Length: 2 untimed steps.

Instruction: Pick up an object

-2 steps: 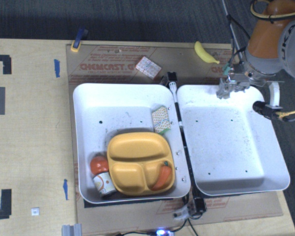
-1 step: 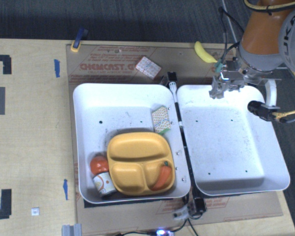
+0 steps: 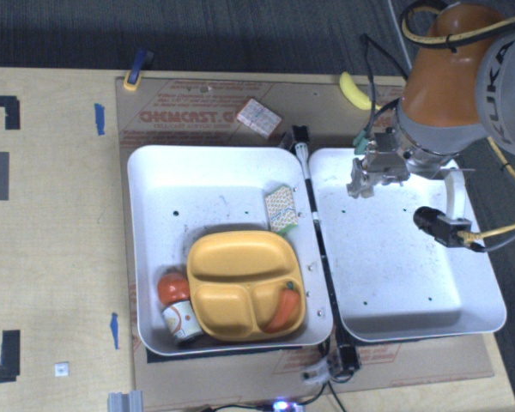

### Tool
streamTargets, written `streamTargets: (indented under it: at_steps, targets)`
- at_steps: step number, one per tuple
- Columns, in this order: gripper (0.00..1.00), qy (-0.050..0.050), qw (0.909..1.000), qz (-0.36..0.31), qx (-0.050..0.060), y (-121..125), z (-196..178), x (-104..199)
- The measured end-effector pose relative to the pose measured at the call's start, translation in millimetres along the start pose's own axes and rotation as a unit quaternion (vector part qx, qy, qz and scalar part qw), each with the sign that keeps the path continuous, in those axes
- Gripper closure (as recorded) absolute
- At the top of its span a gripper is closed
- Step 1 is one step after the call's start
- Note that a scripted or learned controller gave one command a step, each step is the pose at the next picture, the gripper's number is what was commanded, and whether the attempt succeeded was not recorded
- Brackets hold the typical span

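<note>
My gripper (image 3: 366, 181) hangs over the far left corner of the right bin (image 3: 395, 316), with nothing seen in it. All the objects lie in the left bin (image 3: 154, 187). A yellow divided tray (image 3: 240, 281) sits at its front, with an orange carrot-like toy (image 3: 283, 309) in the tray's right compartment. A small bottle with a red top (image 3: 177, 303) leans against the tray's left side. A small patterned packet (image 3: 281, 208) lies near the bin's far right corner, left of the gripper.
The arm's grey and orange body (image 3: 446, 67) looms over the right bin's far edge, and a black fitting with a yellow cable (image 3: 442, 226) hangs over that bin. Behind the bins lie a yellow banana-like item (image 3: 354, 91), a patterned card (image 3: 257, 117) and a blue clip (image 3: 137, 67).
</note>
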<state>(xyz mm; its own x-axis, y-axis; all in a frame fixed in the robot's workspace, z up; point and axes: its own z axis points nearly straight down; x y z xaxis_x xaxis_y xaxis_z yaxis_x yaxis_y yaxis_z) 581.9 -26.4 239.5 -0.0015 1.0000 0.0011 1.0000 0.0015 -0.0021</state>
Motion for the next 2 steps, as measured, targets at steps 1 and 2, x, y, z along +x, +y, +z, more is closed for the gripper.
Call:
streamTargets:
  at_steps: [1,2]
  targets:
    - [1.00,0.000,1.0000,0.000,0.000,-67.5,15.1,73.7]
    - [1.00,0.000,1.0000,0.001,0.000,-102.2,11.3,78.1]
